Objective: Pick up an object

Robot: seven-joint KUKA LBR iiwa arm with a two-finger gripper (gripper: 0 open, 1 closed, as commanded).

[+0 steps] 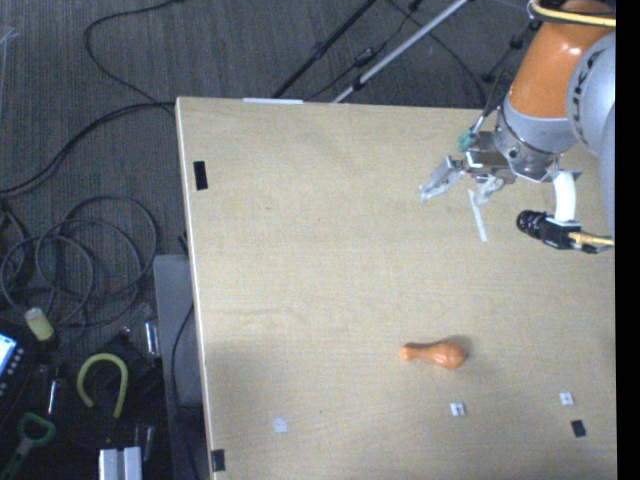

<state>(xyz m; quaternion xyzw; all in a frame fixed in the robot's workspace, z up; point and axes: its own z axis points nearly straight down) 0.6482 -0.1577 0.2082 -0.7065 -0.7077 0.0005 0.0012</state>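
A small orange pear-shaped object (pixel 436 353) lies on its side on the pale wooden bench top (pixel 320 268), its narrow end pointing left. My gripper (pixel 456 208) hangs well above and behind it, toward the upper right, under the orange band of the arm (pixel 555 58). Its two thin metal fingers are spread wide apart, one pointing left (pixel 437 184) and one pointing down (pixel 479 218). Nothing is between them.
A black marker (pixel 201 175) sits near the bench's left edge and small tags (pixel 458 408) lie near the front right. Off the bench to the left, the floor holds coiled cables (pixel 80 258) and tools. Metal rods (pixel 420 23) cross behind the bench.
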